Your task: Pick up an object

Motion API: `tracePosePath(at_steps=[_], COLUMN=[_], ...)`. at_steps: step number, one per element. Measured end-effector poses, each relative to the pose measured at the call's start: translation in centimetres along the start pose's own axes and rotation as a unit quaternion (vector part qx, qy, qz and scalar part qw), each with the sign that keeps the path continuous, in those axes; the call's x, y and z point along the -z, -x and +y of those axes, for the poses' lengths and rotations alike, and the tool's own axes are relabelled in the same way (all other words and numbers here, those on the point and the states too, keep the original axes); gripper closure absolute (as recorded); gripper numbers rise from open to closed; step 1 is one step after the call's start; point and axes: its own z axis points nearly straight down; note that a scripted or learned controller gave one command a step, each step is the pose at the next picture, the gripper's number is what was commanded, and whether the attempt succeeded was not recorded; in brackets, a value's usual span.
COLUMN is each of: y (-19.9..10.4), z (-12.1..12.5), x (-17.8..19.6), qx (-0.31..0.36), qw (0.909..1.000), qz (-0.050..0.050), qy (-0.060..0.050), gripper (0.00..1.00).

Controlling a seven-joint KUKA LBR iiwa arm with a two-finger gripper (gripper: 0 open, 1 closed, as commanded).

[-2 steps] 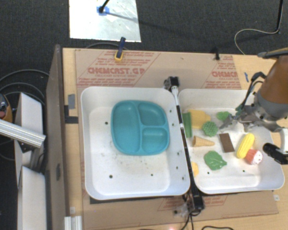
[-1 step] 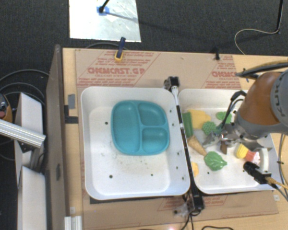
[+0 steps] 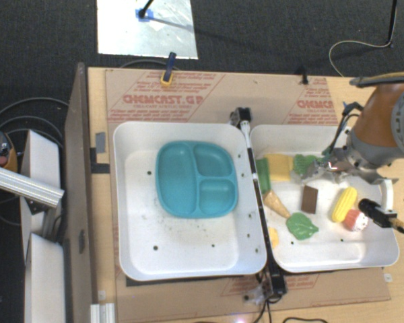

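arm (image 3: pixel 390 123) low over right bin (image 3: pixel 337 258), gripper (image 3: pixel 321 167) beside broccoli (image 3: pixel 304 162)

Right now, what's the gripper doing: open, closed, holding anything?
Gripper: low over the right bin, next to the green toy; whether it is open or closed, or holding anything, cannot be told.

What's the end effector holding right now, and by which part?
Cannot be told. The end effector sits low in the right white plastic bin beside the green toy vegetable, but the view shows no clear hold on it.
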Motion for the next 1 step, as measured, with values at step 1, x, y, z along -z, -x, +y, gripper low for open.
tracePosePath(at_steps=[1], y=[-3.44], z=[-4.96], x=[0.95], qx=[0.000], qw=[1.0000], qz=[0.003], qy=[-0.005], gripper=[0.00])
